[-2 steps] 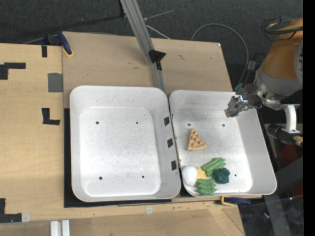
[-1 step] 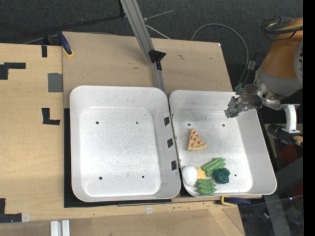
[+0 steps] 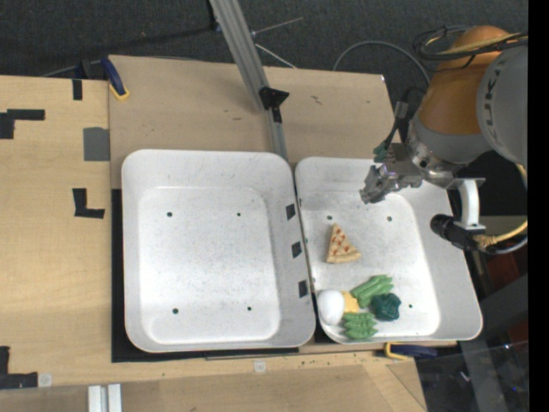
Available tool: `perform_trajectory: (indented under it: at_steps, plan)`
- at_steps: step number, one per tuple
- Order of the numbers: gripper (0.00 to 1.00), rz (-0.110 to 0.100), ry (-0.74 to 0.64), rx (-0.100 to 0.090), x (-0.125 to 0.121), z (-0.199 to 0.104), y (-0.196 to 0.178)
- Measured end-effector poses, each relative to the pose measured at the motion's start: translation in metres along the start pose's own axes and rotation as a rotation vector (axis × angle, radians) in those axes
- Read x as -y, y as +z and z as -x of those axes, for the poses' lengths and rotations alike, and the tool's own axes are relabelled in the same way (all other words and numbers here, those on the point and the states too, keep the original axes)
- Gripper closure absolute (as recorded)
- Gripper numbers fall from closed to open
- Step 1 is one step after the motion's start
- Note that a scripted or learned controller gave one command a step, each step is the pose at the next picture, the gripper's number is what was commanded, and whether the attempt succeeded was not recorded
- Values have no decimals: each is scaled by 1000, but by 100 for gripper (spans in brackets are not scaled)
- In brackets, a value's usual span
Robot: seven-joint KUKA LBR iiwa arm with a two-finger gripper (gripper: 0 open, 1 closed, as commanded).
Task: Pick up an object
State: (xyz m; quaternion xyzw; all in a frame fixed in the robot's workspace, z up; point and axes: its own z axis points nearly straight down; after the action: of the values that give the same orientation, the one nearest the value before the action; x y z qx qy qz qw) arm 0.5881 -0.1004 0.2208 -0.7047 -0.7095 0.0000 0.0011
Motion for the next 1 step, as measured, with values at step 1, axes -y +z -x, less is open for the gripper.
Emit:
perform_trajectory:
  at_steps: [1]
  plan:
    - [100,-1,-1,-1,1,-62,4]
